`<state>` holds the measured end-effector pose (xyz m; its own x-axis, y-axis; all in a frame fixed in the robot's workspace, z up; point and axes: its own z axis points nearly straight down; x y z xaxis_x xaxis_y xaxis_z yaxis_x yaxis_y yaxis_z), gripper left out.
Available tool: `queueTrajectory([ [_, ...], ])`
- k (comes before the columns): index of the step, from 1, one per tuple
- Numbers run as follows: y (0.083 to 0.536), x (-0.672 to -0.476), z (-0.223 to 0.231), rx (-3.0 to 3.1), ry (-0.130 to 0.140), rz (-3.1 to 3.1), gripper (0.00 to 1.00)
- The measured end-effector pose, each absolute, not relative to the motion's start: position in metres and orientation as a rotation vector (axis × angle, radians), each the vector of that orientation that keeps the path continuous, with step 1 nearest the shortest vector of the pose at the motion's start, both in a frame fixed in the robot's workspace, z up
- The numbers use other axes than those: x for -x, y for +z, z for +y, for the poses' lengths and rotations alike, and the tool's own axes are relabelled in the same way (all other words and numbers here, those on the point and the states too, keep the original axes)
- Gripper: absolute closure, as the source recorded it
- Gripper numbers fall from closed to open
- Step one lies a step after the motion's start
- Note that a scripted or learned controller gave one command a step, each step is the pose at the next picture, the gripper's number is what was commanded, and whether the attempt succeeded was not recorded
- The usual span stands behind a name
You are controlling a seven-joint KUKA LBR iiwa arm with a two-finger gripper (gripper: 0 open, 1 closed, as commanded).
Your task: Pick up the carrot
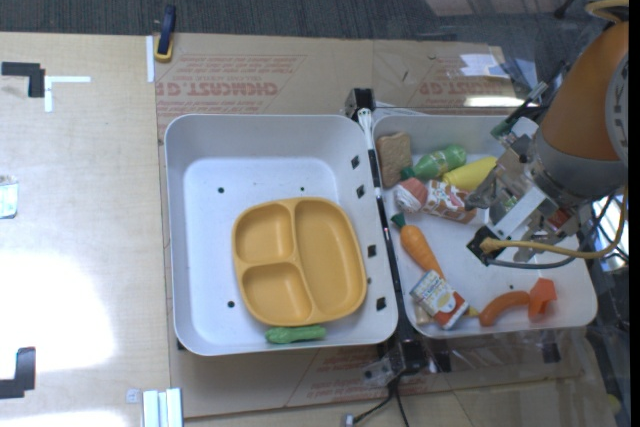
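Note:
The carrot (pixel 421 250), orange with a green top, lies slanted in the right bin (pixel 577 313) near its left wall, top end toward the back. My gripper (pixel 503 192) hangs over the middle of that bin, to the right of the carrot and a little farther back, apart from it. Nothing shows held in it. The grey and orange arm (pixel 590 105) covers the bin's right back part.
Around the carrot lie a red and white packet (pixel 436 199), a yellow piece (pixel 470 174), a green vegetable (pixel 441 160), a brown slab (pixel 394 155), a small carton (pixel 438 299) and two orange pieces (pixel 503 307). The left bin (pixel 200 175) holds a yellow divided plate (pixel 298 260) and a green pod (pixel 296 335).

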<state>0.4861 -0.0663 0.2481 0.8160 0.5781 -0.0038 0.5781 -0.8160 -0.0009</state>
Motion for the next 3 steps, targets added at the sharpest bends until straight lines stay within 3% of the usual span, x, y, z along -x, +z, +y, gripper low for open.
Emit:
queueTrajectory([
  [1, 0.190, -0.478, 0.019, -3.000, -0.009, 0.942, 0.00],
  [2, 0.190, -0.503, -0.062, -3.066, -0.008, 0.684, 0.00],
  [3, 0.190, -0.478, -0.010, -3.113, -0.011, 0.451, 0.00],
])
